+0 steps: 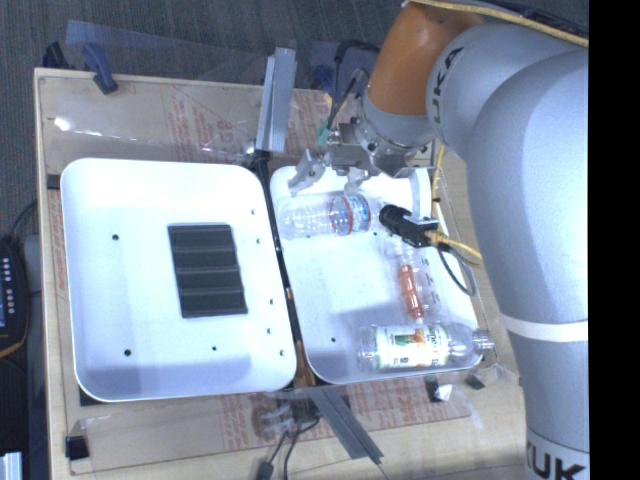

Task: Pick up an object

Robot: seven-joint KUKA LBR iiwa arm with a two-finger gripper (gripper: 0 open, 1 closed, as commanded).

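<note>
My gripper (pixel 330 177) hangs over the far end of the right bin (pixel 330 298), open, its two fingers spread apart with nothing between them. Just below the fingertips lies a clear water bottle with a blue label (pixel 325 216), on its side. A small clear bottle with orange contents (pixel 411 286) lies further toward the front. A bottle with a green and white label (pixel 415 347) rests along the bin's near edge. In the left bin (pixel 100 268) a black ribbed rectangular block (pixel 207 269) lies flat in the middle.
The grey arm covers the right side of the view and overhangs the right bin's edge. A grey metal bar (pixel 274 98) stands at the back between the bins. The bins sit on a brown bench (pixel 160 118).
</note>
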